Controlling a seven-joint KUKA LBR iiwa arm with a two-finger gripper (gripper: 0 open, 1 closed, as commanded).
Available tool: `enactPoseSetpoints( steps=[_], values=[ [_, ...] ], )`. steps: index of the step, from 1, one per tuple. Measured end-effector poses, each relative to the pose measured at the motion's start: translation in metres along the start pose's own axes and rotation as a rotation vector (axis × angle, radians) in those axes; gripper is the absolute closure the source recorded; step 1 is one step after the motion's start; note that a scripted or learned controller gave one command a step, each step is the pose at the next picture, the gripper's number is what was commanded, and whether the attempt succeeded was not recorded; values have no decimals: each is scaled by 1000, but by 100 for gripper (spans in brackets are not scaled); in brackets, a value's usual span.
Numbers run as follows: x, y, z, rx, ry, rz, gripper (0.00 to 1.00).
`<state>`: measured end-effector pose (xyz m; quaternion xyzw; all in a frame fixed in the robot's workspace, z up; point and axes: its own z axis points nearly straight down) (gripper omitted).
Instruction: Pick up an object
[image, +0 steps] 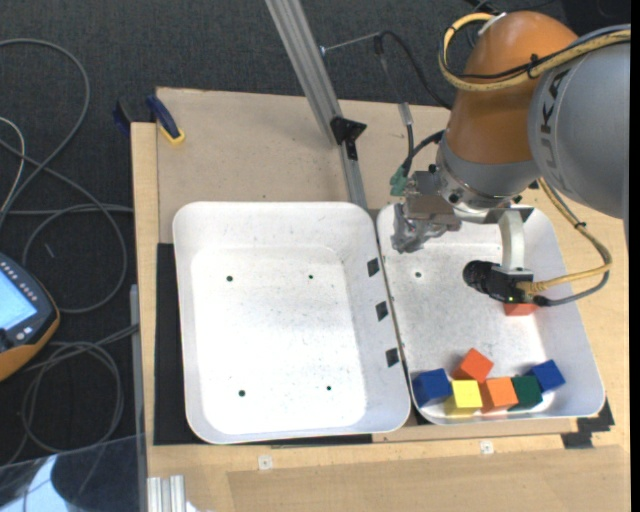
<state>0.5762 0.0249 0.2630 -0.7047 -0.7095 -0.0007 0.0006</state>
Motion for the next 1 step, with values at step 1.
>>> enactPoseSetpoints(
  steps=[1],
  values=[
    [58, 26, 11, -2, 0, 0, 100]
  ],
)
